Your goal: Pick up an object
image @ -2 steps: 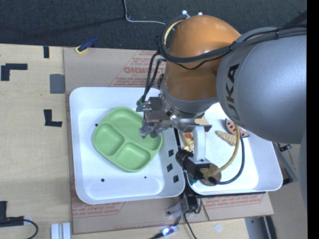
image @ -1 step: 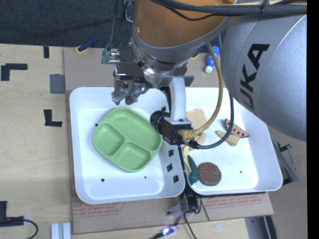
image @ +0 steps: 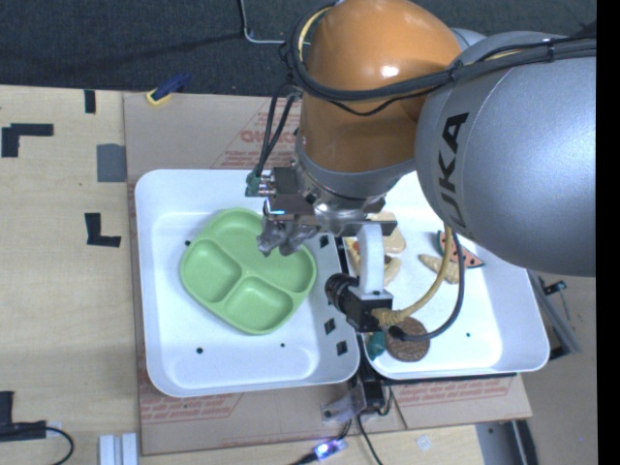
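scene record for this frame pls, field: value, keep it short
arm: reaches in from the right, wrist over the seam between the bins
end effector: low over the plate's upper right rim
plate: green, three compartments, lying flat in the left bin
right bin: brown disc near the front edge, orange star-shaped piece, pale item partly hidden by the arm
grasp: nothing seen between the fingers
bench: cardboard sheet under both bins
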`<state>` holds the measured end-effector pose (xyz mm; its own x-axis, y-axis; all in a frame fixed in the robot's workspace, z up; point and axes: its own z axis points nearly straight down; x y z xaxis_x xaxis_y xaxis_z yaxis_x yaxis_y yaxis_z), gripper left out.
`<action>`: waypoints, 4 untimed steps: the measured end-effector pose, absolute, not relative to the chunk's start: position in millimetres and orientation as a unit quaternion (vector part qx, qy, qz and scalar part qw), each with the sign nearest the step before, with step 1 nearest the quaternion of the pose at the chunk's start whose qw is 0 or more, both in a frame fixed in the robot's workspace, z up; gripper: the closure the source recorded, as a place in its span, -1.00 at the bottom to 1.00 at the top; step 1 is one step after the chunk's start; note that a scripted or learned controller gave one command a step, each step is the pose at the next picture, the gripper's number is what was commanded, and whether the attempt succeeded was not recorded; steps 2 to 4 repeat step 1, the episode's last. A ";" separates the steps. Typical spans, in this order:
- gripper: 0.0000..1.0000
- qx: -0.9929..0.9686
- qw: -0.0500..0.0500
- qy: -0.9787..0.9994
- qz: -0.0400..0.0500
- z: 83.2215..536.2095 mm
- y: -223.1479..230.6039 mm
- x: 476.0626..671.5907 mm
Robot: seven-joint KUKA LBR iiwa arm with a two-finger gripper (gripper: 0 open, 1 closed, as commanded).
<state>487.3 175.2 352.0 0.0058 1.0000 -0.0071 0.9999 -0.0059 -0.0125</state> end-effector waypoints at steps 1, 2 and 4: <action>1.00 -0.711 -0.003 -0.703 -0.001 419.1 47.7 483.9; 1.00 -0.711 -0.003 -0.703 -0.001 419.1 47.7 483.9; 1.00 -0.711 -0.003 -0.703 -0.001 419.1 47.7 483.9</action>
